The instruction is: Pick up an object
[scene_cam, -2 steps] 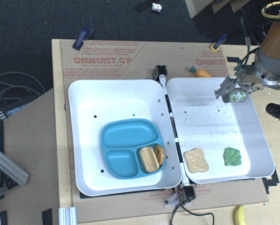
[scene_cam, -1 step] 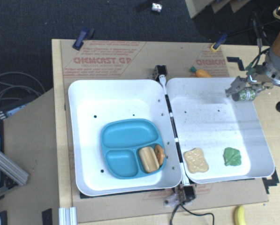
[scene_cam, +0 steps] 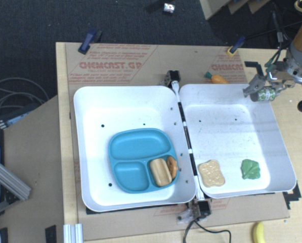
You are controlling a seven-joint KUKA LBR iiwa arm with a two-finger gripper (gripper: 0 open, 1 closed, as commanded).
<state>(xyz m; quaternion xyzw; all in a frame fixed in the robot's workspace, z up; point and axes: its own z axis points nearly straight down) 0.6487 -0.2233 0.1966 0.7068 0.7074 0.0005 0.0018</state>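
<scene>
My gripper (scene_cam: 262, 91) hangs over the far right corner of the right bin (scene_cam: 231, 110), high above its floor. On the right bin's near side lie a tan cracker-like piece (scene_cam: 211, 173) and a green leafy piece (scene_cam: 250, 169), both well away from the gripper. In the left bin (scene_cam: 90, 110) a blue divided plate (scene_cam: 138, 158) holds a brown bread-like roll (scene_cam: 163, 170) in its right compartment.
An orange item (scene_cam: 218, 78) lies on the bench behind the right bin. A blue clip (scene_cam: 89, 41) and a blue-yellow clip (scene_cam: 236, 45) sit at the board's far edge. A yellow object (scene_cam: 258, 233) pokes in at the bottom right.
</scene>
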